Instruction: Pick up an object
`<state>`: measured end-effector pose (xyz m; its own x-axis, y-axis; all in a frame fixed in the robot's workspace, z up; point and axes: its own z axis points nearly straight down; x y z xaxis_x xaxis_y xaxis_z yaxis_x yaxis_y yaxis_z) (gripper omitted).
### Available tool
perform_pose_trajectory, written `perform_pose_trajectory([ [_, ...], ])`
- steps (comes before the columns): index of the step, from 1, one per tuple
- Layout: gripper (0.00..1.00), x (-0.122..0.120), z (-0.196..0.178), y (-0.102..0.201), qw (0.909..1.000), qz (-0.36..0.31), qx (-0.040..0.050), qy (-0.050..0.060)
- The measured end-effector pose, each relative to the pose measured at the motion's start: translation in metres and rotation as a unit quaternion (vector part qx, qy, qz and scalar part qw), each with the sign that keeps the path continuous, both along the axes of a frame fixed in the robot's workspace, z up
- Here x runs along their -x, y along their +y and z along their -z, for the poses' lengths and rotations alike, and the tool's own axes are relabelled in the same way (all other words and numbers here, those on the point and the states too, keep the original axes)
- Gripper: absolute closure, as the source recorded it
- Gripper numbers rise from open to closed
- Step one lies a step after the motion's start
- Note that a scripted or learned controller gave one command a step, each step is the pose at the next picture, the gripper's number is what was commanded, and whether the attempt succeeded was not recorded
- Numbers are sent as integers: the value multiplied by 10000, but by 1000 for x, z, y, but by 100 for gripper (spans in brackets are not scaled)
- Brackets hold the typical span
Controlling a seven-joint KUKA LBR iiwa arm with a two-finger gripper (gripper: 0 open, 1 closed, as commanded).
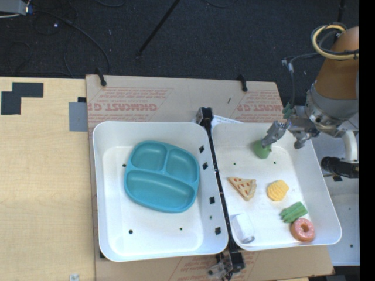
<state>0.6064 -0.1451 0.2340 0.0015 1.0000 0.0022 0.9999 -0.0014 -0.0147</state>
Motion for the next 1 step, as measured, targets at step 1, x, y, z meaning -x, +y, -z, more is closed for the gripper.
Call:
perform_pose_trajectory([
  [1,0,-2,-7,0,10000,-9,8,-58],
])
